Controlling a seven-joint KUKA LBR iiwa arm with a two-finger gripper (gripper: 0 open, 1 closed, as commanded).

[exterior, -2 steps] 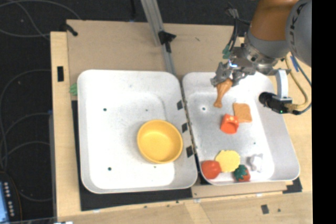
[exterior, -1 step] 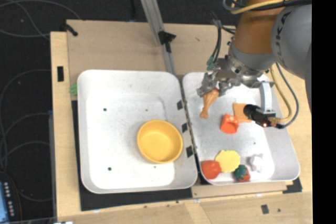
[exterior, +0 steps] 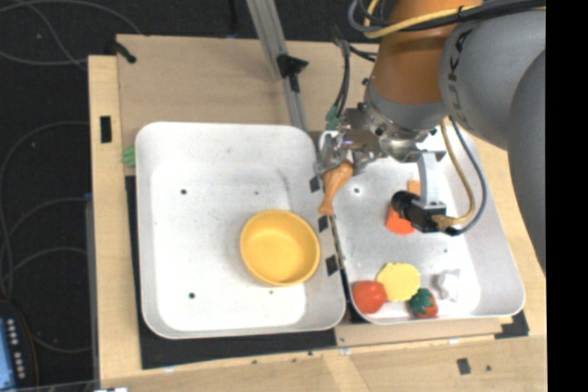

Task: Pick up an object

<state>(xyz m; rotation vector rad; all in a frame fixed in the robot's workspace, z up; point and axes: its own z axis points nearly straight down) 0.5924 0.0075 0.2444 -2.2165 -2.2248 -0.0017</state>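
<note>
My gripper (exterior: pixel 341 157) hangs over the seam between the two bins, below the orange wrist band. Its fingers are shut on the upper end of an orange carrot-shaped toy (exterior: pixel 332 186), which dangles tilted down and to the left over the inner rim of the right bin (exterior: pixel 487 243). In the left bin (exterior: pixel 184 161) a yellow bowl (exterior: pixel 279 247) sits upright near the front right corner. Along the right bin's front edge lie a red tomato (exterior: pixel 369 296), a yellow piece (exterior: pixel 399 280) and a small red and green strawberry (exterior: pixel 423 304).
An orange-red toy (exterior: pixel 399 221) lies mid right bin, partly behind a black fitting (exterior: pixel 424 212) on the arm's cable. A small white piece (exterior: pixel 447 283) rests near the front right. A slanted metal bar (exterior: pixel 266 23) rises behind the bins.
</note>
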